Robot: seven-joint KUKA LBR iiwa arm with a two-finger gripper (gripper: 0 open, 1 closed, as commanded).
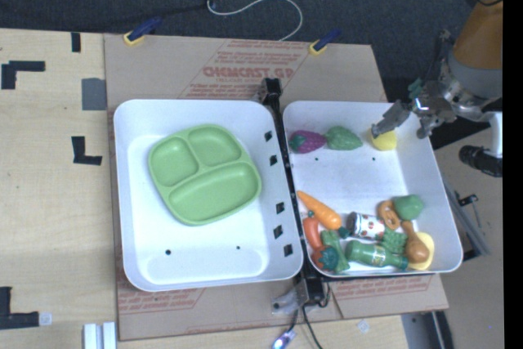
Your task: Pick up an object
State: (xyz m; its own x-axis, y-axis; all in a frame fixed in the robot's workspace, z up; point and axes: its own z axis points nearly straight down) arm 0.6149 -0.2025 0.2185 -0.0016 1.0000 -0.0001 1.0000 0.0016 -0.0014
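My gripper (403, 128) hangs over the far right corner of the right bin (359, 176), its two fingers spread open with nothing between them. The left finger (385, 125) hovers just above a small yellow toy (384, 141) against the bin's far wall. Left of that toy lie a green leafy toy (343, 138) and a purple-and-red one (306, 141). An orange carrot (320, 211) rests near the bin's left wall. A heap of toy food fills the near right corner, among them a small bottle (367, 225), a green can (373, 256) and a green lump (409, 206).
The left bin (139, 241) holds a green divided plate (204, 173). A black divider with clips (279, 176) runs between the bins. A white cable (245, 8) loops on the dark floor beyond the cardboard mat.
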